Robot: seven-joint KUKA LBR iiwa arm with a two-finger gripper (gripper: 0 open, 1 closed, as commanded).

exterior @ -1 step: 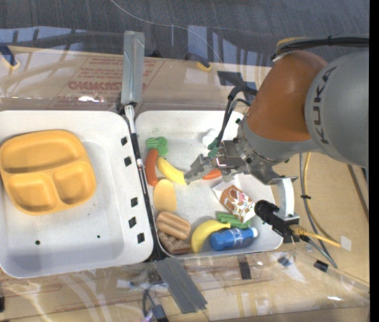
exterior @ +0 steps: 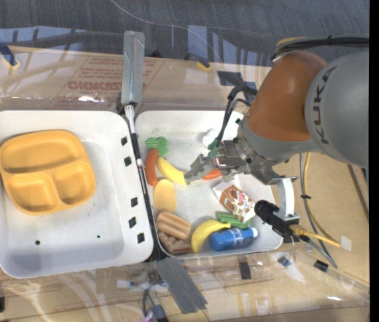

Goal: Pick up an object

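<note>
**Crowded bin, narrow margin for a clean pick**

From where I stood, the end effector [exterior: 199, 171] hung low in the right bin [exterior: 182, 121], its tips just right of the banana [exterior: 171, 170] that lay near the bin's middle. An orange sliver, perhaps a small carrot [exterior: 211, 175], showed right beside the fingers, but I could not tell whether they were apart, together, or clamped on anything; the wrist's bulk hid too much.

The trouble I foresaw came from the crowding. Left of the banana and touching it lay a long orange carrot [exterior: 151, 166], with a green piece [exterior: 156, 144] above it and a pale yellow fruit [exterior: 165, 195] just below. A closing grip could have caught two things at once, or nudged the banana against the carrot and slid off its curved skin.

Further below the banana sat a bread roll [exterior: 174, 225], a second banana [exterior: 207, 233], a blue bottle [exterior: 233, 239] and a snack packet [exterior: 237, 203], all near enough that a swinging wrist might have knocked them.

Well left of the banana, the yellow tray [exterior: 45, 170] sat alone in the left bin [exterior: 15, 247].
</note>
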